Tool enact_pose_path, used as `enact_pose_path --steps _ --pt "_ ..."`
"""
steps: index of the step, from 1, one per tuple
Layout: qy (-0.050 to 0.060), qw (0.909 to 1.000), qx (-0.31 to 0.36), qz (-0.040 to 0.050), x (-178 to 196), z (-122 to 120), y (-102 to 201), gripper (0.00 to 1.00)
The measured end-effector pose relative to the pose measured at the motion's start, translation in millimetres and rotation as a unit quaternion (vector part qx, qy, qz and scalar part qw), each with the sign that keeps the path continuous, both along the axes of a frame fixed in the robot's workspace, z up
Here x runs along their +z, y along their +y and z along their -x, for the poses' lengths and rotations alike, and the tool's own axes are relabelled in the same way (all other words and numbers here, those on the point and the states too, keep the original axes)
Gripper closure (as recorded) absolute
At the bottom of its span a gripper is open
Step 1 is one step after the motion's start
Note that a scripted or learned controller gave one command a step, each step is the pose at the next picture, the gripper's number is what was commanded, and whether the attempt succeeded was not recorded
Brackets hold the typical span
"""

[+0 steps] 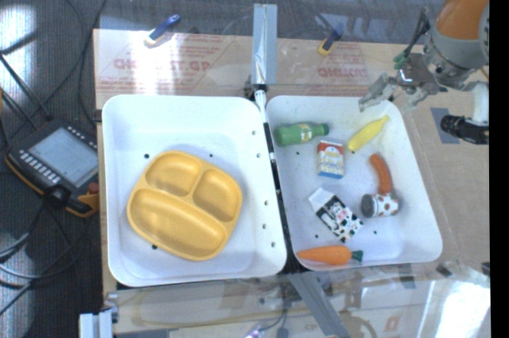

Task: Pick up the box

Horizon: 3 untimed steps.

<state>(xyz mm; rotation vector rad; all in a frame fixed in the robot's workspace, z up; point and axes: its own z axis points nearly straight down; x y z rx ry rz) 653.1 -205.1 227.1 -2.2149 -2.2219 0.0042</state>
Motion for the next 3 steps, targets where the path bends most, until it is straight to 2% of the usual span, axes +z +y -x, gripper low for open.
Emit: enact_pose_path --steps 1,2,3 --pt "0.001 1.0000 -0.001 0.0002 -124 12 69 0.00" --pt "0.003 1.0000 0.000 0.0001 -117 12 70 1.00" --pt "0.000 1.0000 0.002 0.0006 -27 22 126 1.00"
